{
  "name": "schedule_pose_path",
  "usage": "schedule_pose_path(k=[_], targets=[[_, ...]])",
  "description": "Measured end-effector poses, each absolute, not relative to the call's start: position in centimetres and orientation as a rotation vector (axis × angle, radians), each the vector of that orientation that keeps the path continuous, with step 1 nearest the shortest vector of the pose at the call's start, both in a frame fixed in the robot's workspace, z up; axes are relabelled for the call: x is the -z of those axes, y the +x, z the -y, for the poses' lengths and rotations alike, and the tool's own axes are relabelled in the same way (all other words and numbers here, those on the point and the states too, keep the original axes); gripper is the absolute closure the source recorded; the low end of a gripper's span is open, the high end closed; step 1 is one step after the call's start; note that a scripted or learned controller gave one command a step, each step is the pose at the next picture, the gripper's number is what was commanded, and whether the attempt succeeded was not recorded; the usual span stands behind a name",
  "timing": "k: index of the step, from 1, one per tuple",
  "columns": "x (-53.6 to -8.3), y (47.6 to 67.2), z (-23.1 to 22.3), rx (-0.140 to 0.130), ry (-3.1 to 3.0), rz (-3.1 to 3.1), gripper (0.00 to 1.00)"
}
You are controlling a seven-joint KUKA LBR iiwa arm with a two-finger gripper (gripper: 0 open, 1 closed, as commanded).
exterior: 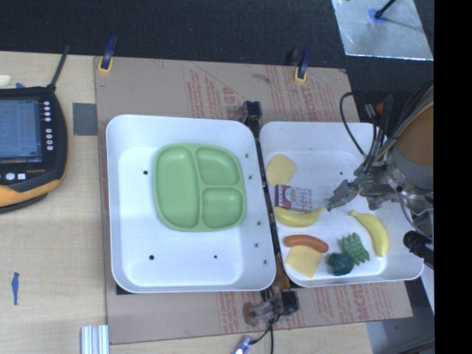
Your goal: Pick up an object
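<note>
Where toys crowd low, gripper (341, 195) over bare bin floor (324, 164).

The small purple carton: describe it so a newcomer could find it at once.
Look in the right-hand white bin, near its left wall. The purple carton lies below a pale yellow slice and just above a curved banana. It is the one boxy, printed item among the toy foods.

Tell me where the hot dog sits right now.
The hot dog lies in the right bin, near its front, between the banana above and a yellow wedge below.
</note>
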State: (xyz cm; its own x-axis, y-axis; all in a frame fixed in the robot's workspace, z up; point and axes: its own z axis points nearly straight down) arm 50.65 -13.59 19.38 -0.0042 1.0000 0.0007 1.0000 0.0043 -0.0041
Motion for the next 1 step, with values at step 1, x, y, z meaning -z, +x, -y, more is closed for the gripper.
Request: schedule_pose_path(k=[1], targets=[[-9.39, 47.72, 15.07, -0.005, -2.213, 2.224, 0.00]])
